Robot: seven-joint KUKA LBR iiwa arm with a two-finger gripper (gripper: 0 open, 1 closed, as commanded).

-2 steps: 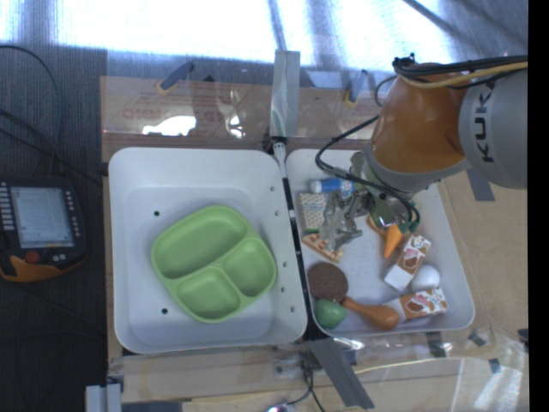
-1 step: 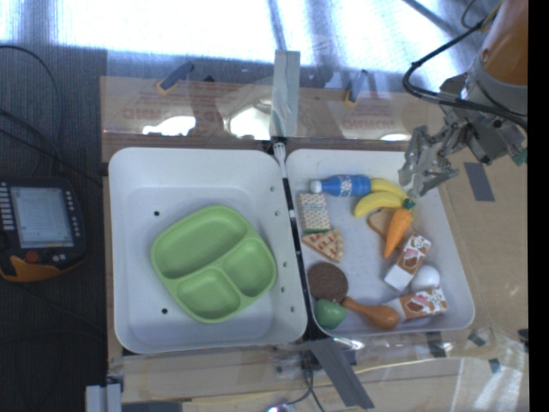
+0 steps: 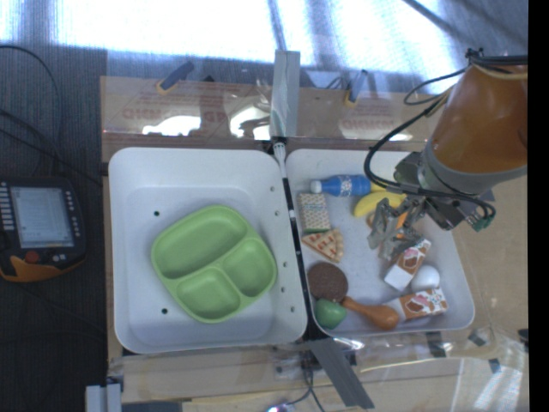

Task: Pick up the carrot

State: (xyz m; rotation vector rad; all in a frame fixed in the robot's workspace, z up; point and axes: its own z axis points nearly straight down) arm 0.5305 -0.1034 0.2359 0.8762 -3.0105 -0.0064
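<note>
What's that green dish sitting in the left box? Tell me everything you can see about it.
The green dish is a light green divided plate, plastic by its look, with rounded corners and three compartments: one long and two smaller. It lies flat, right way up, turned at a slant, about mid-floor in the left bin. It holds nothing that I can see. Only the bin's floor touches it; the food toys all lie in the right bin.

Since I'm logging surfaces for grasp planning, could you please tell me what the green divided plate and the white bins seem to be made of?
The green divided plate looks like moulded plastic with a matte finish: one even colour, soft rounded compartment walls, little glare. The white bins seem to be smooth plastic too, slightly glossy, with rounded corners and an even surface; coated metal can't be ruled out.
</note>
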